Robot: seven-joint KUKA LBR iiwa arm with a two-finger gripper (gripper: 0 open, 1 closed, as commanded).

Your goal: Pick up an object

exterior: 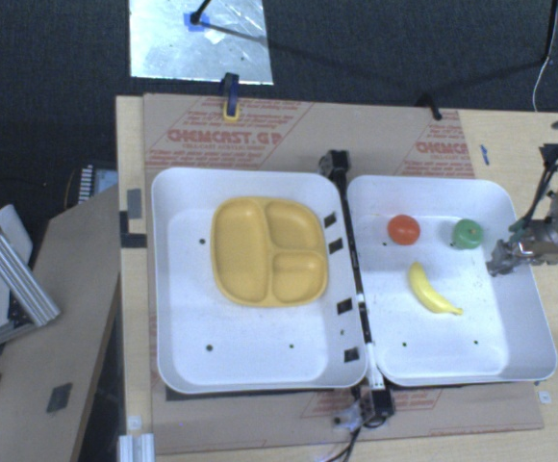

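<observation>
Banana (434,292): yellow, curved, lying flat in the right bin (452,359), about mid-bin. Long axis runs diagonal, far-left end to near-right tip. A red tomato (403,229) and green apple (468,234) sit farther back. My gripper (503,259) hangs over the bin's right rim, near the apple, apart from the banana. Fingers: can't tell how wide, too blurry; nothing seen between them.

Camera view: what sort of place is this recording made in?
Likely a robotics lab test bench, not a kitchen: two white bins on taped cardboard, toy-like food such as a banana and a yellow divided plate, and loose cables.
</observation>
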